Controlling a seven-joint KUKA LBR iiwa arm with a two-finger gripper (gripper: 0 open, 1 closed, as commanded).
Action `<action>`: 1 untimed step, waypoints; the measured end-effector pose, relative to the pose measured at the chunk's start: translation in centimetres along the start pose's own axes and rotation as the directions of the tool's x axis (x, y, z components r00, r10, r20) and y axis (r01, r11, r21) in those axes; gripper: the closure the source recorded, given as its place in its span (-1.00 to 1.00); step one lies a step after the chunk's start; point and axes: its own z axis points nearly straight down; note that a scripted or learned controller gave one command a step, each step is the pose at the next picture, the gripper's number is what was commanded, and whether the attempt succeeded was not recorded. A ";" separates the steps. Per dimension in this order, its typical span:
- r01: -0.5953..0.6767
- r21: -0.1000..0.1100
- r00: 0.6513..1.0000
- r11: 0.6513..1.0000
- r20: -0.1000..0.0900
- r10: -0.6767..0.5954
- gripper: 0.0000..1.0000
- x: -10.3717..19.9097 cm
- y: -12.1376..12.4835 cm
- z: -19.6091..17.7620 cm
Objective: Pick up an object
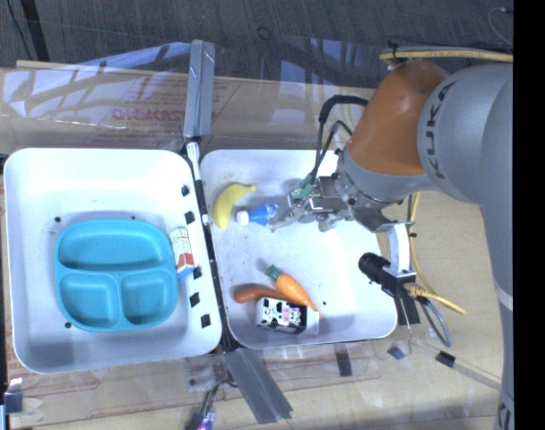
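End effector (pixel 295 206) sits low in the right bin (pixel 344 325), centre frame, its tips at a small blue-and-white bottle (pixel 257 213) beside a banana (pixel 229 202); whether they are apart or together I cannot tell. Below lie a carrot (pixel 289 286) and cow-patterned box (pixel 282 315), probably left for later picks.

The grey arm (pixel 470 124) comes in from the right, bulky, its orange band (pixel 393 124) sitting just above the wrist. From there it bends down and leftward, ending in the gripper (pixel 299 206), which hangs low and points left. The metal parts there are too cluttered to read clearly.
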 end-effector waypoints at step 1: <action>0.073 0.000 0.997 0.997 0.000 -0.073 -1.00 -1.1 -3.9 10.3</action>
